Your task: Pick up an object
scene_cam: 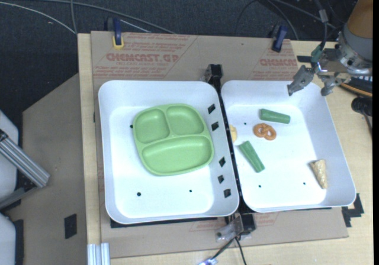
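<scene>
In the right bin [331,139], a green stick [274,116], a pretzel [265,132], another green piece [251,156] and a tan wedge [320,173] lie below and left of the jaws [312,84], which spread wide over the bin's far edge, holding nothing.

The grey arm reaches in from the far right, wrist tilted down and leftward. Its two-finger metal gripper [312,83] hangs with fingers [298,82] spread apart, nothing between them.
</scene>
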Motion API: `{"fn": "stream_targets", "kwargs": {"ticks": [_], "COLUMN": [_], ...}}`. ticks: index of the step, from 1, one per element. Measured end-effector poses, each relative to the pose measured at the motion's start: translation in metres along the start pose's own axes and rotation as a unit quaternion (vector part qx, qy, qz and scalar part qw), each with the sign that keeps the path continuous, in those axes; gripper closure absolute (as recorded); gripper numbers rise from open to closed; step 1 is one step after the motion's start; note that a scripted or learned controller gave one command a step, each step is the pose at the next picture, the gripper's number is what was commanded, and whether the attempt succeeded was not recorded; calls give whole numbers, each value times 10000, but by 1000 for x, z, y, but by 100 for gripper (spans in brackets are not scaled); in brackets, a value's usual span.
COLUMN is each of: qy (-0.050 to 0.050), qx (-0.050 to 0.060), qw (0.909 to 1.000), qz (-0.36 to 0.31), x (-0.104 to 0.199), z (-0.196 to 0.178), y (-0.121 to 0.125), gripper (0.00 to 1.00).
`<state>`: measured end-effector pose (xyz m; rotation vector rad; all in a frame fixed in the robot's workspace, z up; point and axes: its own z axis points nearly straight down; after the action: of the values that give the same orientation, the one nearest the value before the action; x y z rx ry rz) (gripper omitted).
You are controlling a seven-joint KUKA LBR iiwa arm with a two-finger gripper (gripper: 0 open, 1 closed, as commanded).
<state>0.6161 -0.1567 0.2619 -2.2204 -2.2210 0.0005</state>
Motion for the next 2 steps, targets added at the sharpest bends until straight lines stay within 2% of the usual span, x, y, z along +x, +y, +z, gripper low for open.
{"fn": "stream_targets", "kwargs": {"ticks": [2], "qy": [8], "qx": [26], "qw": [10000], "qz": [-3], "x": [12], "z": [97], "y": [-3], "gripper": [0]}}
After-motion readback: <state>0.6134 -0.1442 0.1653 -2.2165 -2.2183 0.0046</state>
